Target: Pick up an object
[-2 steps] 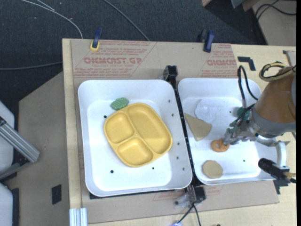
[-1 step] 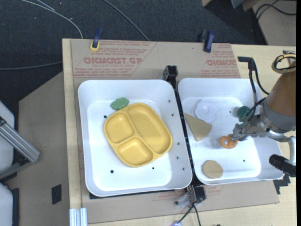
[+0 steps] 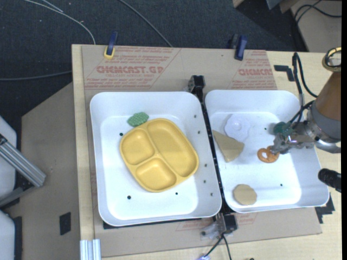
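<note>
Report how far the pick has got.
Done: the arm is over the right bin, with the gripper low beside the pretzel. In hand: nothing visibly gripped; the pretzel lies on the bin floor. Left: grip and lift. The tan wedge and round cookie lie untouched.

A divided plate [image 3: 159, 154] lies in the left bin [image 3: 103, 161].
</note>
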Robot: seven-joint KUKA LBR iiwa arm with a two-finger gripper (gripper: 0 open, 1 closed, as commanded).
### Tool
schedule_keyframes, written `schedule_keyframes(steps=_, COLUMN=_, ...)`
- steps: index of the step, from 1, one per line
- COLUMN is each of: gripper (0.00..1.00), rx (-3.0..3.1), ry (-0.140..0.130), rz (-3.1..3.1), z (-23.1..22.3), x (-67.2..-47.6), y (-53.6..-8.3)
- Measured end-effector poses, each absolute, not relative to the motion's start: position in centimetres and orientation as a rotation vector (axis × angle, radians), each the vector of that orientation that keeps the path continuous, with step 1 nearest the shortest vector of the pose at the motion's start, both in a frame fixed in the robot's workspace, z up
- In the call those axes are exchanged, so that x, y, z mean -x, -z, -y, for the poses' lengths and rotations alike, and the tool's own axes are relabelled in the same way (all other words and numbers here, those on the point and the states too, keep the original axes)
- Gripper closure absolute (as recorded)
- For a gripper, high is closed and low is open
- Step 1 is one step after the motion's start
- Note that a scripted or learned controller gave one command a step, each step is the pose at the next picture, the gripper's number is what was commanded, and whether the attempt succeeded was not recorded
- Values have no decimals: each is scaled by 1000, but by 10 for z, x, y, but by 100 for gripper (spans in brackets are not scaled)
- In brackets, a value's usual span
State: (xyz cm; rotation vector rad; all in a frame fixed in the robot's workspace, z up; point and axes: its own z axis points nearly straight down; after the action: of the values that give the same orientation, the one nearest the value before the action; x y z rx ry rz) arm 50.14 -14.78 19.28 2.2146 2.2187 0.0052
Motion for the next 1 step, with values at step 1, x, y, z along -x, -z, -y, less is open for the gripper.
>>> schedule_keyframes(steps=1, gripper=100, rx=-2214, ry=-5, rz=-2218, z=148, x=-503, y=-245)
